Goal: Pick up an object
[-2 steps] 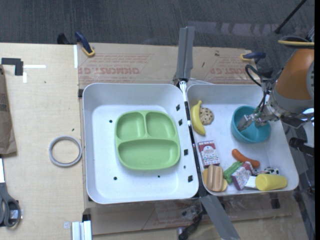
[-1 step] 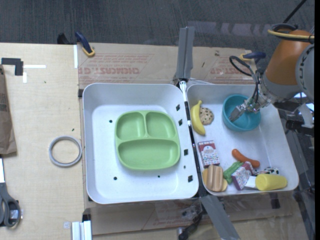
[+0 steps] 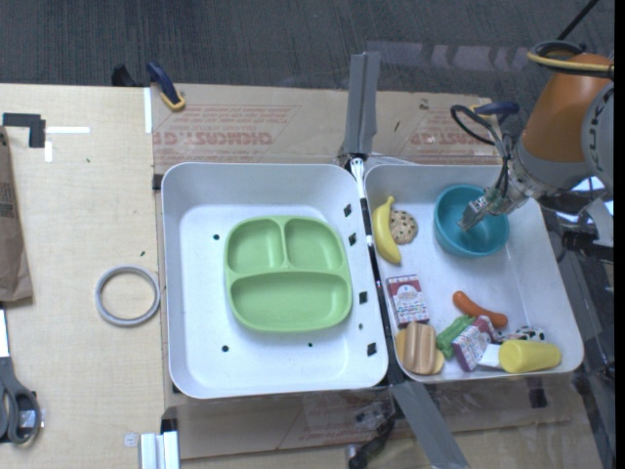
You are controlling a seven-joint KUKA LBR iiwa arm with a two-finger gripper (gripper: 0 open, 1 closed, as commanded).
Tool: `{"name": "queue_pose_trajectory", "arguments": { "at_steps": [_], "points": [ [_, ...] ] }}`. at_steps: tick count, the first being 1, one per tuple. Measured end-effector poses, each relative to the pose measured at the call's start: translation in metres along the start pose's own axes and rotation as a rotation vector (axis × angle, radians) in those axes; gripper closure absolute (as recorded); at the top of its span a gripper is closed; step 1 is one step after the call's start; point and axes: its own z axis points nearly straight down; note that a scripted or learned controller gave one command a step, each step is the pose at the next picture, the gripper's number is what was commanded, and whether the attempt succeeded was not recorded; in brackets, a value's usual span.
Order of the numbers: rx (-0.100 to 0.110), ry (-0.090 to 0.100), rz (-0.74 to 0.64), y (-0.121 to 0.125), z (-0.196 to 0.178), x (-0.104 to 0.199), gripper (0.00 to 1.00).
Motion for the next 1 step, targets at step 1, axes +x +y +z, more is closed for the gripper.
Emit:
{"name": "queue_pose_trajectory", "arguments": {
  "at_steps": [1],
  "points": [
    [0.004, 0.006, -0.155, -0.0405, -0.0059, 0.0206, 1.00]
  ]
}}
